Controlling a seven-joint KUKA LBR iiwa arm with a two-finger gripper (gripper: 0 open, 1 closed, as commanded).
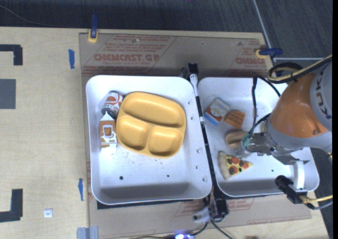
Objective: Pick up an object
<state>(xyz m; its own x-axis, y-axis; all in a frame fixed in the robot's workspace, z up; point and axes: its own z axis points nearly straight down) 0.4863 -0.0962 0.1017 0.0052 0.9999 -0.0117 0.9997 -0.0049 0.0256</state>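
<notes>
Pizza slice [235, 165] lies near the right bin's [264, 189] front edge, just under the hand [250, 144]. Whether that hand is open I cannot tell; descend squarely, closing across the slice's narrow width.

Dark carpet [158, 0] beyond pale wooden bench [37, 127]

yellow tray [150, 124], white bins [158, 188] (both), orange-banded arm [298, 111]
</notes>
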